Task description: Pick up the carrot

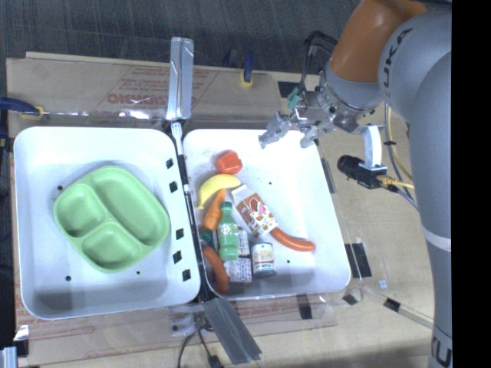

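The two-finger metal tool [290, 133] is hanging released over the far rim of the right shallow white bin [330, 228], grasping nothing. The slim orange carrot [214, 208] is lying well below-left of it, beside a yellow banana [218, 185].

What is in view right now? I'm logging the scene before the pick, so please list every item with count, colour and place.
Bins: 2, white, side by side on the bench.
Divided plate: 1, green, left bin.
Carrot: 1, orange, right bin, left part, beside the banana.
Banana: 1, yellow, right bin.
Tomato-like item: 1, red, right bin, upper part.
Bottle: 1, green, right bin.
Carton: 1, white and red, right bin, centre.
Sausage: 1, orange-red, right bin, right part.
Small can: 1, pale, right bin, lower part.
Gripper: 1, grey, open, above the right bin's upper edge.
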Tool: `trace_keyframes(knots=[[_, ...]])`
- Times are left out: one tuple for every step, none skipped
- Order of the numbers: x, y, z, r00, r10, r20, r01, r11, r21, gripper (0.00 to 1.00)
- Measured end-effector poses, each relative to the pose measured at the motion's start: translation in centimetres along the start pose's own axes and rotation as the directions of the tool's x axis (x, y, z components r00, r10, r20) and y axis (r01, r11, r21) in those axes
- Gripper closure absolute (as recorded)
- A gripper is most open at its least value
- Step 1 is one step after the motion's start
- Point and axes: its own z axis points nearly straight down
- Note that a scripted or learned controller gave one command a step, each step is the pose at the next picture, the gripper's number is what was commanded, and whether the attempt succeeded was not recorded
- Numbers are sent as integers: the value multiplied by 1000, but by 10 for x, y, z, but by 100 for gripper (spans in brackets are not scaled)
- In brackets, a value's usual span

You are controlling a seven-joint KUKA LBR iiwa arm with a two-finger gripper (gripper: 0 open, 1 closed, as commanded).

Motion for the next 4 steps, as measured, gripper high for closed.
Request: trace_keyframes(knots=[[57, 1, 0, 981, 194, 0, -194, 981, 4, 0], [21, -55, -4, 998, 67, 0, -67, 998, -1, 0], [78, -75, 70, 993, 120, 1, -120, 993, 1, 0], [49, -89, 147, 972, 235, -4, -235, 972, -27, 0]])
